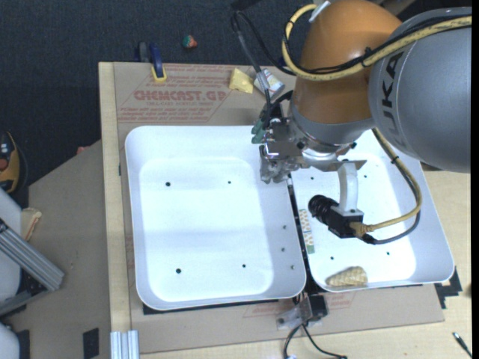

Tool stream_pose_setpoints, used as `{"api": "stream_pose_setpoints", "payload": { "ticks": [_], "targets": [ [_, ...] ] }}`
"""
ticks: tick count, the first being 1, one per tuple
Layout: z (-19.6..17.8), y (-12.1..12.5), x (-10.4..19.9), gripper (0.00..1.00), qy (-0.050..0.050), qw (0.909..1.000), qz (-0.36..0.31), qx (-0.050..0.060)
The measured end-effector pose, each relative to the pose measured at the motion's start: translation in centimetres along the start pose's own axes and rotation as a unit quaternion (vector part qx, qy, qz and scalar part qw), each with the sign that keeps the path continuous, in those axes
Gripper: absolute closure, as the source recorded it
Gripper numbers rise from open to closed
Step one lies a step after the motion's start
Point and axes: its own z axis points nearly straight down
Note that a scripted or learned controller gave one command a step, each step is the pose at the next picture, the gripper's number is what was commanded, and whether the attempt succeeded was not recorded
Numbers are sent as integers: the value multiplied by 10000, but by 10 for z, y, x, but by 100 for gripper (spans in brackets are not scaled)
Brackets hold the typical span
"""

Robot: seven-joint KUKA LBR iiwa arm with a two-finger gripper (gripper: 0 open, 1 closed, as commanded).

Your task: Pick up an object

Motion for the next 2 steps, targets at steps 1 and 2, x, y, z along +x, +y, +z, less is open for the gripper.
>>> {"api": "stream_pose_setpoints", "payload": {
  "ticks": [1, 2],
  "targets": [
    [-95, -18, 55, 100, 21, 9999, 0, -106],
    [-21, -26, 128, 100, -11, 10000, 0, 2]
  ]
}}
